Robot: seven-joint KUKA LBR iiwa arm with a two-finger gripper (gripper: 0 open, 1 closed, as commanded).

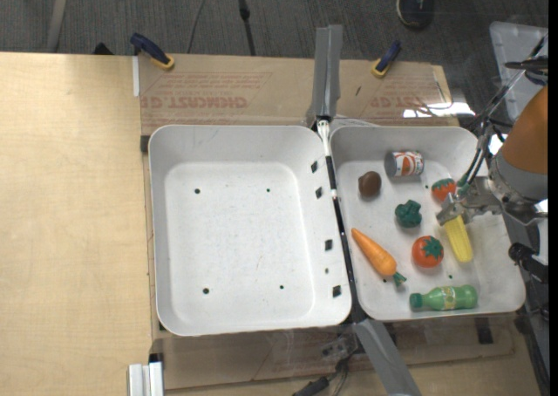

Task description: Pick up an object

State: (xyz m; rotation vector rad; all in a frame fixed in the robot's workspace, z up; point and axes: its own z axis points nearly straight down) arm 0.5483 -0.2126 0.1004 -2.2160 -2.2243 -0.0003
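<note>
Gripper [455,208] low in the right bin [384,298]

Can't tell how its fingers sit; yellow corn [459,240] lies just beneath, tomato [427,251] beside, broccoli [408,213] farther left.

The arm [527,146] reached in from the right edge of the camera view, its orange band showing above the wrist, and stood over the right side of the right bin [384,137]. The gripper [457,208] pointed leftward and down, low over the bin floor near the right wall, about midway between the far and near edges.
</note>
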